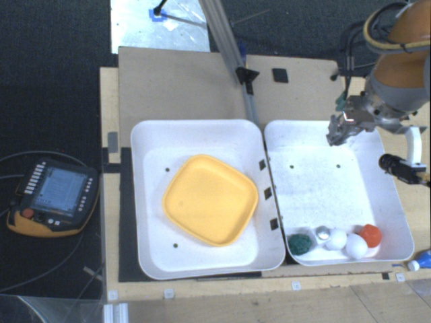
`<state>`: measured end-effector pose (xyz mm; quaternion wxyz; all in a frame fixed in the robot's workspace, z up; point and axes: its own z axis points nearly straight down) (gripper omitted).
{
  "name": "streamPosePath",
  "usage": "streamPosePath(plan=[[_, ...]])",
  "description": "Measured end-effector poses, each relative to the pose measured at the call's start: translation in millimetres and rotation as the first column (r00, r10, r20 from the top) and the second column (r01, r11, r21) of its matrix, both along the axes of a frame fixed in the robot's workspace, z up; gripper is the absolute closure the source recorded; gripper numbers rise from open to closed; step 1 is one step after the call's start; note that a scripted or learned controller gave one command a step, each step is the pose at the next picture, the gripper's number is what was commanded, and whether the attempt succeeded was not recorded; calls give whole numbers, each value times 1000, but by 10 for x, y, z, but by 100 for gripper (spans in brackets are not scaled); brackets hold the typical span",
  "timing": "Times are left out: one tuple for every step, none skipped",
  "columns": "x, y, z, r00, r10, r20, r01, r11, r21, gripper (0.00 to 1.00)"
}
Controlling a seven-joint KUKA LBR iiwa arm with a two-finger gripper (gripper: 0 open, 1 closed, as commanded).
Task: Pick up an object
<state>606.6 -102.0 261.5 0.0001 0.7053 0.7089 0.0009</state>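
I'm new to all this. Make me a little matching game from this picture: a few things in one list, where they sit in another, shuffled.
Things:
1. yellow plate
2. green ball
3. orange ball
4. hand

Places:
A. near corner of the right bin, at the right end of the row of small things
B. over the far part of the right bin
C. middle of the left bin
D. near edge of the right bin, at the left end of the row of small things

Pairs: 1-C, 2-D, 3-A, 4-B
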Motion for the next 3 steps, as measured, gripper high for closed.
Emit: streamPosePath(plan=[[-96, 554, 26, 1000, -1, 0, 1, 1000, 0, 100], [-194, 1159, -51, 1000, 0, -1, 0, 1000, 0, 100], [-154, 1752, -104, 1000, 1, -1, -1, 1000, 0, 100]])
